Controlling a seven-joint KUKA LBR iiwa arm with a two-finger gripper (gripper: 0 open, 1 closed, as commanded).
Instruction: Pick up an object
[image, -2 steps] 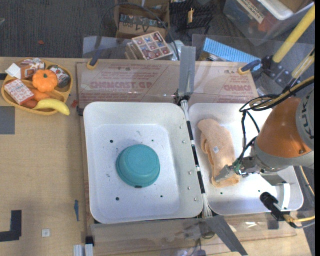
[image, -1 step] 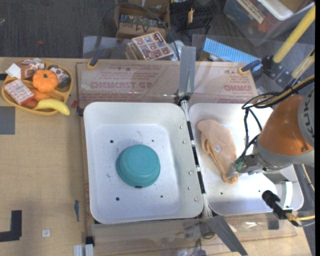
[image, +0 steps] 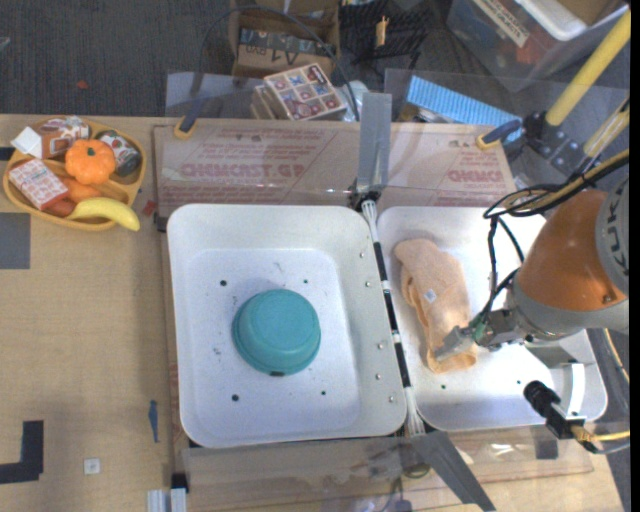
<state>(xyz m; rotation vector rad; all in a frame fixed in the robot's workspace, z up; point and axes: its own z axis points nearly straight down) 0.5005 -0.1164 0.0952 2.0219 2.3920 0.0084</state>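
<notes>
Gripper (image: 462, 341), reaching in from the right bin's (image: 440, 400) right side w/ the grey arm and orange band (image: 572, 268) above it, sits on the near end of a peach-coloured cloth (image: 432, 290); finger spread can't be told, nor whether the cloth is pinched. Cloth lies along the right bin's left wall, far end toward the far-left corner; left bin (image: 200, 240) carries an upturned teal bowl (image: 277, 331) near its centre. Bench's (image: 80, 330) far-left corner has a yellow dish (image: 20, 190) w/ toy pumpkin (image: 90, 161) and banana (image: 106, 211); cardboard (image: 260, 165) lies behind the bins.
</notes>
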